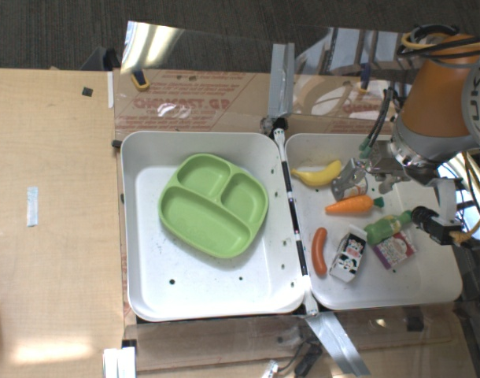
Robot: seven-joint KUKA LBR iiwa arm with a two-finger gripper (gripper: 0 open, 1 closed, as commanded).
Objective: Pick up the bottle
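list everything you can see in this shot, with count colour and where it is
bins: 2, white, side by side on the bench
divided plate: 1, light green, in the left bin
banana: 1, yellow, top of the right bin
carrot: 1, orange, right bin, just below the banana
sausage: 1, red, right bin, by the left wall
small carton: 1, white with black print, right bin, beside the sausage
bottle: 1, green, lying down in the right bin
packet: 1, white and magenta, just below the bottle
arm: 1, grey with orange band, over the right bin's upper right
end effector: 1, metallic, low between banana and carrot
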